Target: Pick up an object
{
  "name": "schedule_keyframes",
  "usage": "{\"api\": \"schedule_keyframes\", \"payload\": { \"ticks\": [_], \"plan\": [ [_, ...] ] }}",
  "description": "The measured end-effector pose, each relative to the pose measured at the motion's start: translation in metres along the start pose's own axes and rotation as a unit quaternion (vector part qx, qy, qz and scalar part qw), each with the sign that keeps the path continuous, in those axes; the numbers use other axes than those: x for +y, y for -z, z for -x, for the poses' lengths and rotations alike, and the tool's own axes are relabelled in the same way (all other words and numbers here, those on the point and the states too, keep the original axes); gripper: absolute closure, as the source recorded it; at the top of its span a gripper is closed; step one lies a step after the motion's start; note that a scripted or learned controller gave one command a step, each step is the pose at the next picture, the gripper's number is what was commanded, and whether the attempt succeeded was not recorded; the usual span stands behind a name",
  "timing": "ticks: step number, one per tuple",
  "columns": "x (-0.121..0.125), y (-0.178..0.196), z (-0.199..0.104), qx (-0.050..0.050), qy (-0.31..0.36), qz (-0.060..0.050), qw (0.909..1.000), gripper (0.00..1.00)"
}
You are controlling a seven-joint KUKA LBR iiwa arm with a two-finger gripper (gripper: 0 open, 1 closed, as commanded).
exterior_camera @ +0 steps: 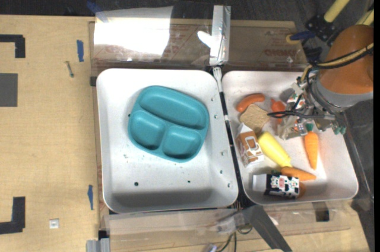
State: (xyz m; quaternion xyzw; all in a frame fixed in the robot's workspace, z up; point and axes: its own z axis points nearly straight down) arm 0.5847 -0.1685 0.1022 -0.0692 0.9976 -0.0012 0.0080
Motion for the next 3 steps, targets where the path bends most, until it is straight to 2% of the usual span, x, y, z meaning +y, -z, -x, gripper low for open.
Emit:
{"api": "schedule_keyframes", "payload": {
  "ticks": [1,2,3],
  "plan": [
    [0.027,0.124,0.045,-0.001,-0.055,0.000,0.9985,1.00],
    [0.026,0.118,0.043,0.004,-0.056,0.001,0.9984,0.00],
    [0.006,-0.013,0.013,0.002,-0.109,0.000,0.9940,0.00]
  ]
}}
